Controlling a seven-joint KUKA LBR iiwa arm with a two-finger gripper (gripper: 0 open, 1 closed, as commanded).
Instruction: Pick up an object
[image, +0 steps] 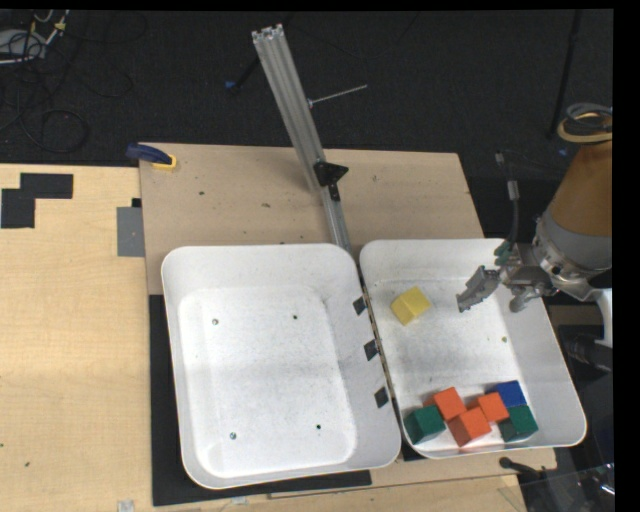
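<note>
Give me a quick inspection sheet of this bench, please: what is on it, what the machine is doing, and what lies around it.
Surface: wooden bench bearing two shallow white bins, the left bin and the right bin.
Job's things: yellow block alone in the upper part of the right bin; a cluster at its near edge of orange blocks, green blocks and a blue block.
Clutter: small blue and yellow item at the bench's far left corner.
End effector: the end effector is over the right bin, to the right of the yellow block, with nothing between its fingers.
Cables: dark cables on the floor beyond the bench.
Surroundings: slanted metal rail rising behind the bins.
</note>
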